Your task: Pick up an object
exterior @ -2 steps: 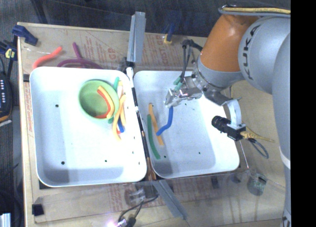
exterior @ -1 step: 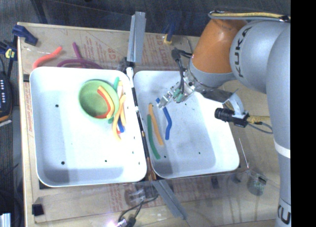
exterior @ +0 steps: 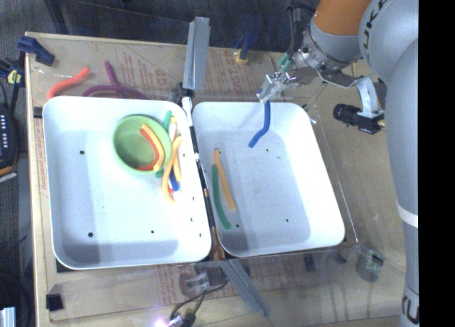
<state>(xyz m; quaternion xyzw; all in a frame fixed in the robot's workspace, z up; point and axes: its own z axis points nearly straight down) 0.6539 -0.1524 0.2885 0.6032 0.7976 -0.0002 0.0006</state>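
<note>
gripper [exterior: 272, 89] gripping blue strip [exterior: 260, 128] | thin, bent, dangling

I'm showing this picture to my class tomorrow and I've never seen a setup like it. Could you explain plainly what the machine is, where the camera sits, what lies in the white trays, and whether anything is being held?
The camera looks down at a slant on a bench. The big grey machine with the orange band is a robot arm; its gripper is a two-finger claw at its tip. A thin blue strip hangs from the fingers over the right bin, so it appears to be held. Lower in that bin lie an orange strip and a green strip. The left bin contains a green bowl with several coloured strips draped across its right side.
</note>
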